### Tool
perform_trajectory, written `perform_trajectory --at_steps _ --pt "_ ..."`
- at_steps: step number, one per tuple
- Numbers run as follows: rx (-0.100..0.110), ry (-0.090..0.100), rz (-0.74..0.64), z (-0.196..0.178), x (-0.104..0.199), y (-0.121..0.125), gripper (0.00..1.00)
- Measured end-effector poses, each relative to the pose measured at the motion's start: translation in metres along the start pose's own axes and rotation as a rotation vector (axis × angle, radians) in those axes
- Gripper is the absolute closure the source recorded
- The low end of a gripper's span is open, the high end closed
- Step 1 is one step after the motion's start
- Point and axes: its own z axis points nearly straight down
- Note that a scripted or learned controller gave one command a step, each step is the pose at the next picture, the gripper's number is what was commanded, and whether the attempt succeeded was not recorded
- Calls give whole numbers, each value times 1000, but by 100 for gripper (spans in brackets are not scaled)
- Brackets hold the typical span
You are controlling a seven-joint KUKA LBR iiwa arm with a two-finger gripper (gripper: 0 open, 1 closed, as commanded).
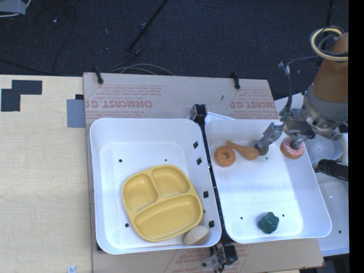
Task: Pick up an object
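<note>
The pincer [267,143] hangs toward 12 o'clock in the right bin [276,183], just beside the stalk end of the tan ring-handled toy [233,153]. Whether it is apart or together I cannot tell. Closing off-centre on that thin stalk would likely flick the toy aside (it looks smooth). A pink ring [293,148], at the pincer's 3 o'clock, could get knocked over the rim.

Orange ring with handle [233,153]: lying flat at the upper left of the right bin [278,189].
Pink ring [293,148]: sitting against that bin's right wall.
Green lump [268,222]: resting near its front wall.
</note>
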Motion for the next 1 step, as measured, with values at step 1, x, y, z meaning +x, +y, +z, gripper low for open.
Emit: perform_trajectory --at_steps 1 --pt "-12 -2 -2 -7 0 2 0"
